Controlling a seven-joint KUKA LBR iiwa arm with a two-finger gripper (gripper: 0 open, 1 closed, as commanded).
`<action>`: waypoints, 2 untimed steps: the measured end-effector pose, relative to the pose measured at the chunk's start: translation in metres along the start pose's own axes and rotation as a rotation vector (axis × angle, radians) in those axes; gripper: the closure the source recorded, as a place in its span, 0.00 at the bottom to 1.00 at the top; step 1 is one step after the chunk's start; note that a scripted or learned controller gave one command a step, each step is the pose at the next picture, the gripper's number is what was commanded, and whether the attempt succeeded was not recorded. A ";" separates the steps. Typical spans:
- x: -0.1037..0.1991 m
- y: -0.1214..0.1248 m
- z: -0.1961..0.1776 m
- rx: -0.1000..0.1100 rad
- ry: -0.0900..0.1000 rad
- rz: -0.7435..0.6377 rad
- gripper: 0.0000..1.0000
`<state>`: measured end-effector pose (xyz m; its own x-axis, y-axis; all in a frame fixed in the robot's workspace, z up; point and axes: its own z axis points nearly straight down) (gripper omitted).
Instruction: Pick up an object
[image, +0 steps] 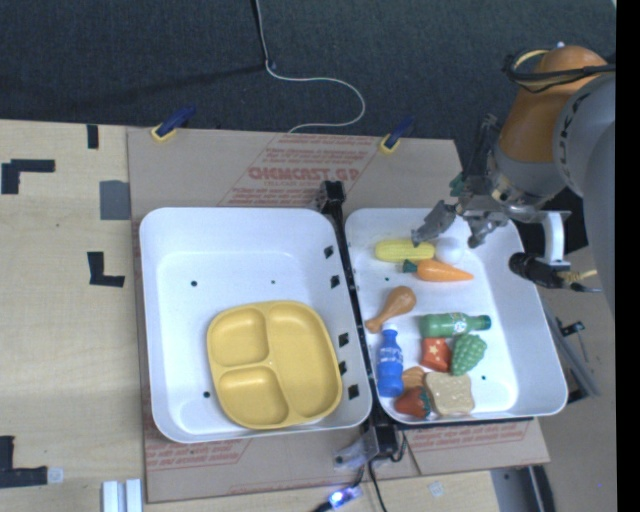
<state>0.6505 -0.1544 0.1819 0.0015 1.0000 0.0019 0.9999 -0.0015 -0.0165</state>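
Looking down at a slant from above the bench (60, 300), taking in 2 bins (160, 240).

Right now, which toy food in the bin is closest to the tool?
The yellow plastic corn cob, lying at the far end of the right white bin. The tool hangs just above it; the orange plastic carrot lies a little farther away.

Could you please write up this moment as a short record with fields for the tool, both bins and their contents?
tool: open, hovering at the right bin's far end, holding nothing
nearest items: yellow corn, orange carrot
left bin: yellow divided plate
right bin: also drumstick, green bottle, blue bottle, toast slice
task state: nothing picked up yet
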 end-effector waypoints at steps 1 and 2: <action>0.000 0.003 -0.010 -0.015 -0.002 -0.003 0.00; 0.005 0.013 0.047 -0.010 -0.002 -0.005 0.00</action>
<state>0.6624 -0.1493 0.1352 -0.0033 1.0000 -0.0001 1.0000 0.0033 -0.0062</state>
